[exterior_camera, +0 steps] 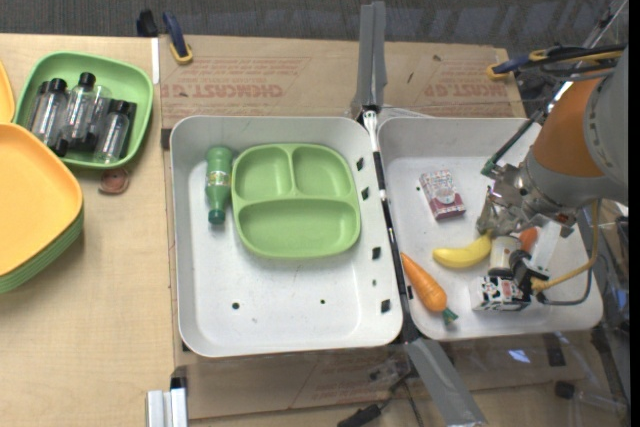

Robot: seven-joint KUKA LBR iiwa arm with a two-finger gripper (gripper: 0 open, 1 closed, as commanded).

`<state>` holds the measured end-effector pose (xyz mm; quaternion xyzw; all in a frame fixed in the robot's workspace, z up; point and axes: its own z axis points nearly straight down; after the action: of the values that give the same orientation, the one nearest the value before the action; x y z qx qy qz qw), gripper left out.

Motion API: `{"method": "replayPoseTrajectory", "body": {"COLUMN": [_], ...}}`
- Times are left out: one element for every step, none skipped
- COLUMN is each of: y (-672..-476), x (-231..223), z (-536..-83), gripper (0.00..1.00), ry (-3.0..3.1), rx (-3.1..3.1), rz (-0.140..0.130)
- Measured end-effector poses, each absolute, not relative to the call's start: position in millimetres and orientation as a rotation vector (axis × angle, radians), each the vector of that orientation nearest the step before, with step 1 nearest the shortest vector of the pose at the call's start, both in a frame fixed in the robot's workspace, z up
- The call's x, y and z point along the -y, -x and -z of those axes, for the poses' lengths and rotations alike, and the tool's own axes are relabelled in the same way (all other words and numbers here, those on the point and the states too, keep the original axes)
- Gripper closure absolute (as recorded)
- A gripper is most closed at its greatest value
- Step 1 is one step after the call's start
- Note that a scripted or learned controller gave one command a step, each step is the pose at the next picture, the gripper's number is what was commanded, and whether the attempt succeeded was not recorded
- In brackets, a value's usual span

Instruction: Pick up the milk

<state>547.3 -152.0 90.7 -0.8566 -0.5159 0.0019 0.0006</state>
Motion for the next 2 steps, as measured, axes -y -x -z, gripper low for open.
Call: {"method": "replayPoseTrajectory", "body": {"y": [-522.6, -538.5], "x": [181, 128], "z": [-147, -90], "gripper": [1.00, 1.00], "ry": [2.919, 2.366], "rx": [1.158, 2.062], "rz": [-0.007, -0.005]}}
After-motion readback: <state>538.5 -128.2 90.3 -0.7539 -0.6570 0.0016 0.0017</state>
